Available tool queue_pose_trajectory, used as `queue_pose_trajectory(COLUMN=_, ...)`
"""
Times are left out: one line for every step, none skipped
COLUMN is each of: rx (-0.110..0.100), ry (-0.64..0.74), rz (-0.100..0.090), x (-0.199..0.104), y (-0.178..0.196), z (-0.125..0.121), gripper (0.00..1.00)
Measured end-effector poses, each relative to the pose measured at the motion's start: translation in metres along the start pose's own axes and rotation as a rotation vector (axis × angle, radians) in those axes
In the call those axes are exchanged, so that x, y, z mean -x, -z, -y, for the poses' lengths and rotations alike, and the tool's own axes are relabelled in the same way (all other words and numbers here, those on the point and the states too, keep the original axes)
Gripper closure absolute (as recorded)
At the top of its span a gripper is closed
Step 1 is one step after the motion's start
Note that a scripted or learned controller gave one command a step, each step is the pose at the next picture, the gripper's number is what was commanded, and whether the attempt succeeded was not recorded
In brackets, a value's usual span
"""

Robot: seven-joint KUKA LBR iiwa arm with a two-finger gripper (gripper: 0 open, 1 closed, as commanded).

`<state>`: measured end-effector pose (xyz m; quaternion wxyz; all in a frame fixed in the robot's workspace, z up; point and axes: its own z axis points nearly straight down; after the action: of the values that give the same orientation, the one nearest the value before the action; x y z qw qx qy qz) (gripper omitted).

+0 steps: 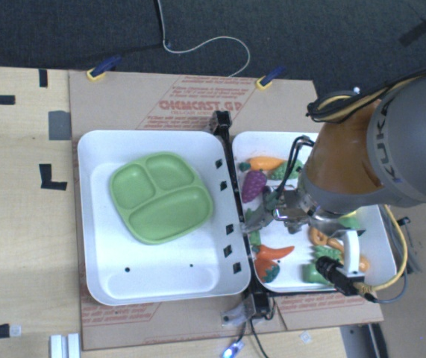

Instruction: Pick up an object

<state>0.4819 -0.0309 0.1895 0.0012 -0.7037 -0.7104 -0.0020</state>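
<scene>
My gripper [274, 221] is low over the left part of the right bin [373, 271], and it is open with nothing seen between its fingers. Several toy foods lie around it. A purple bunch of grapes [254, 184] sits just up-left of it, with an orange carrot [265, 162] beyond that. A red pepper [274, 253] lies just below the gripper, and a dark green piece [271, 273] sits by the bin's front wall. Green [317, 273] and orange [323, 238] pieces lie to its right, partly under the wrist.
The left bin [97, 222] holds a green divided plate [162, 196]. A black divider [231, 200] runs between the bins, close to the gripper's left. The arm's grey and orange body [362, 155] covers the right bin's far part. A white cable [198, 47] lies behind the bins.
</scene>
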Motion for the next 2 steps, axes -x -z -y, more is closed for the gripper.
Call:
queue_pose_trajectory(rx=-0.007, ry=-0.007, rz=0.004, x=0.005, y=0.004, z=-0.001, gripper=1.00)
queue_pose_trajectory(rx=0.005, ry=-0.001, rz=0.003, x=-0.061, y=0.102, z=-0.003, gripper=1.00)
